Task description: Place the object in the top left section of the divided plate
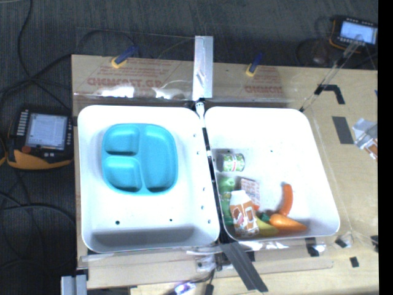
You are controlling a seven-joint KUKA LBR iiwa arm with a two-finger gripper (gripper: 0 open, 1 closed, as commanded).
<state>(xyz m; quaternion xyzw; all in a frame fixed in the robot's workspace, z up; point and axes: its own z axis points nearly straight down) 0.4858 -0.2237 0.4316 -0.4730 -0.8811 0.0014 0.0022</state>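
The divided plate (161, 160) is turquoise and lies flat in the left bin (92, 223), with its 2 small sections on the left and 1 large section on the right. My target, the top left section (121, 140), is bare.

Everything I could pick lies in the right bin (307, 140), crowded along its left wall and lower edge. There is a green can (232, 162) on its side, a small printed carton (244, 212), a flat packet (250, 189) and an orange carrot (286, 222). A reddish, sausage-shaped piece (286, 196) sits just above the carrot. The task does not say which one is meant, so I judge that none has been moved yet.

I cannot tell whether my pincer is released or clenched.

I reach in from the right, so the cluttered bin is the near one and the plate lies beyond it, across the 2 touching bin walls (206, 165). The carrot's long axis runs roughly left to right, and the reddish piece runs up and down the view. These 2 have the most free floor around them. The can and carton are pressed near the wall, so I expect them to be harder to straddle.
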